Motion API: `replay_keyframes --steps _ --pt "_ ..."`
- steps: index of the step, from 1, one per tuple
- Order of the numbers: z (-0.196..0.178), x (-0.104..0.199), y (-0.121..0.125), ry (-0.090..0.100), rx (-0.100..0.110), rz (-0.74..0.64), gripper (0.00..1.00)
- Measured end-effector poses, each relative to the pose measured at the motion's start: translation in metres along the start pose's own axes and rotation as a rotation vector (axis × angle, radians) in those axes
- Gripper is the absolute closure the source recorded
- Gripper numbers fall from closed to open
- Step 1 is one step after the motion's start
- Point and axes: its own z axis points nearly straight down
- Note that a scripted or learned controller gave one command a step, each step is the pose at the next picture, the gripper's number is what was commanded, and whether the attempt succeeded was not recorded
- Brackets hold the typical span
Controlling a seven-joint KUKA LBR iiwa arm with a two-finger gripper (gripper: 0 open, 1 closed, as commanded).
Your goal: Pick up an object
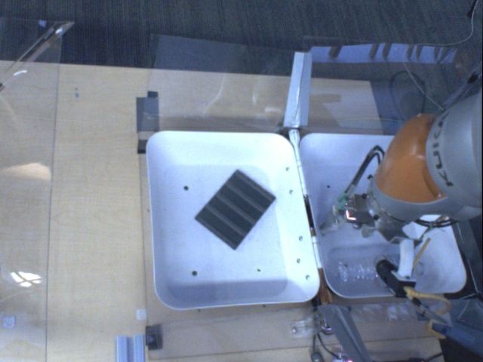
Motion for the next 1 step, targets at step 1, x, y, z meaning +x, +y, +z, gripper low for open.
replay_keyframes --steps 1 --pt "0.0109 -0.0114 0.0589 0.0 -0.011 0.103 0.0"
